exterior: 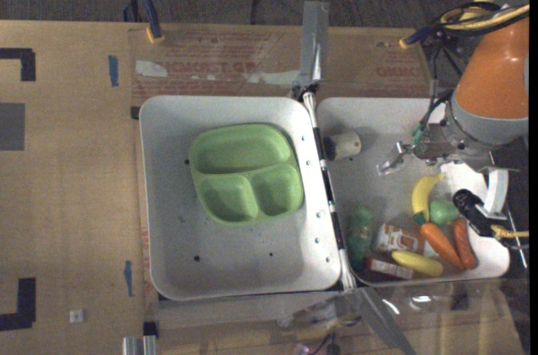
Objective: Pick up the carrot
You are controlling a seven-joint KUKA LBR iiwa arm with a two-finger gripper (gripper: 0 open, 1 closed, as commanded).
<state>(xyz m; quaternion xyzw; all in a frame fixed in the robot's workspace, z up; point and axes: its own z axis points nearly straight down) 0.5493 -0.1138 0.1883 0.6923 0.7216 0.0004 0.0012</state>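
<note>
The carrot (pixel 440 245) is orange and lies slanted at the front right of the right bin (pixel 370 177), among other toy food. A darker orange-red sausage-like piece (pixel 463 242) lies right beside it. My gripper (pixel 402 149) hangs over the middle of the right bin, behind and to the left of the carrot and well apart from it. It is open, with nothing between its metal fingers (pixel 389 166).
Around the carrot lie a curved yellow banana (pixel 422 195), a green piece (pixel 443 212), a second yellow piece (pixel 418 262), a small box (pixel 398 238) and a green bottle (pixel 360 229). A brown-and-white cylinder (pixel 343 145) rests at the back left. The left bin (pixel 168 252) holds a green divided plate (pixel 245 172).
</note>
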